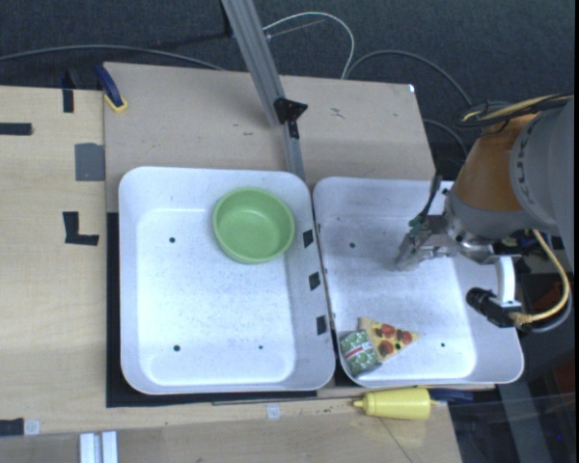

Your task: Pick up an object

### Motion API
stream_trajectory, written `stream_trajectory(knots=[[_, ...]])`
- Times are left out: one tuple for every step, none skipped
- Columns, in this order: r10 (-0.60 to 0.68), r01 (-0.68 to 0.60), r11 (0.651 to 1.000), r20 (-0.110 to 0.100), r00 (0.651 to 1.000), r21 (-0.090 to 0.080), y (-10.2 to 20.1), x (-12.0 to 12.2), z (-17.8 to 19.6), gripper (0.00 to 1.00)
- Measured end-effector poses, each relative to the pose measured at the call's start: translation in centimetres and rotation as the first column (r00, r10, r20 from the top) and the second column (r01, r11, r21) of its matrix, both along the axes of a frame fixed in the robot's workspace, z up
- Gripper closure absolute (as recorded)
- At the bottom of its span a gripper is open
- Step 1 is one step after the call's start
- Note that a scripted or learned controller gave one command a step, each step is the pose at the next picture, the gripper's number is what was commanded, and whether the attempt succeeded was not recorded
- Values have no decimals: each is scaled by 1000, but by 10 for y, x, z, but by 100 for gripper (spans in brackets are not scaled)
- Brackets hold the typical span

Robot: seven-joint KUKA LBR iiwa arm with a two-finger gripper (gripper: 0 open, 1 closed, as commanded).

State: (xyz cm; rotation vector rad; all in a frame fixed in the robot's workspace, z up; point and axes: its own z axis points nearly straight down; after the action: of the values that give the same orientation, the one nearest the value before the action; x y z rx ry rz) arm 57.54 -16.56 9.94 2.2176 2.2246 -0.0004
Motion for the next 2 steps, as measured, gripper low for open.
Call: stream_trajectory(knots=[[-2, 2, 1000, 5, 1000, -1, -3, 1, 63, 100], [-2, 2, 1000, 4, 1000, -1, -6, 4, 106, 100]])
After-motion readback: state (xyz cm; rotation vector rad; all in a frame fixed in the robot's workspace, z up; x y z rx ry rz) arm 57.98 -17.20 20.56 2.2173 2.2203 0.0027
